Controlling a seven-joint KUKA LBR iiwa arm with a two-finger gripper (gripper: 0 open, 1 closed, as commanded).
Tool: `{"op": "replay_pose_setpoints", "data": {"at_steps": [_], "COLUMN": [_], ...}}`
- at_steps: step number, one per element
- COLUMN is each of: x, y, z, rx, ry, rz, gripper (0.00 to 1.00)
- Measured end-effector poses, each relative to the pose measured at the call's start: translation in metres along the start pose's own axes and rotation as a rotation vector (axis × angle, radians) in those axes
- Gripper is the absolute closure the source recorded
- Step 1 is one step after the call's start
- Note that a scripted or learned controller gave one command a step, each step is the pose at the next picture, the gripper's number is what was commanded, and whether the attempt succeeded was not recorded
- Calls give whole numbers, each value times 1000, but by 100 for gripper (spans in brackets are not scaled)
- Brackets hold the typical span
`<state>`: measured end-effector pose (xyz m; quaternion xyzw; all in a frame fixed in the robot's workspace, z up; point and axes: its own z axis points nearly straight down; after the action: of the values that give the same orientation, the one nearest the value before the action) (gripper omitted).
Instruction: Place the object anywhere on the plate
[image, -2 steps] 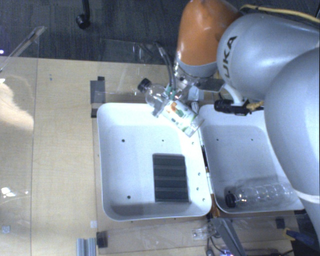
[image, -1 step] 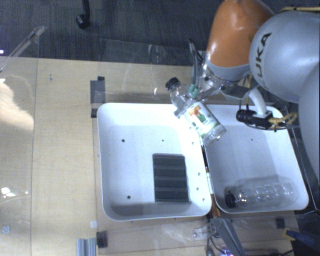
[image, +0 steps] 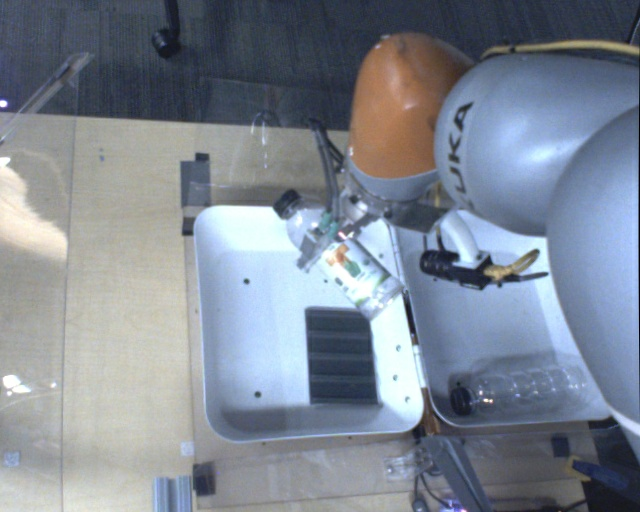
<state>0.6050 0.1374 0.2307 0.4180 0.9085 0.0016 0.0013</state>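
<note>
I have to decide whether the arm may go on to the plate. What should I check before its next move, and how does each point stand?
1. Bottle between the gripper fingers: ok.
2. Bottle off the bin floor: cannot tell.
3. Dark ribbed plate lying flat in the left bin: ok.
4. Plate top bare: ok.
5. Bottle above the plate: not ok, it hangs beyond its far edge.

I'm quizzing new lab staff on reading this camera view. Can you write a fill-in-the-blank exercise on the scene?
1. The dark ribbed plate lies in the ____ bin.
2. The gripper holds a small clear ____ with a black cap.
3. A second bottle lies in the right bin on its ____.

Missing words: left; bottle; side
</note>
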Motion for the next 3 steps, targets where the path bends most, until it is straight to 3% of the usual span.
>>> {"op": "replay_pose_setpoints", "data": {"at_steps": [1, 2, 3], "x": [0, 47, 46], "y": [0, 49, 51], "z": [-1, 113, 101], "rx": [-1, 1, -6], "ry": [0, 1, 1], "rz": [0, 22, 23], "gripper": [0, 0, 100]}}
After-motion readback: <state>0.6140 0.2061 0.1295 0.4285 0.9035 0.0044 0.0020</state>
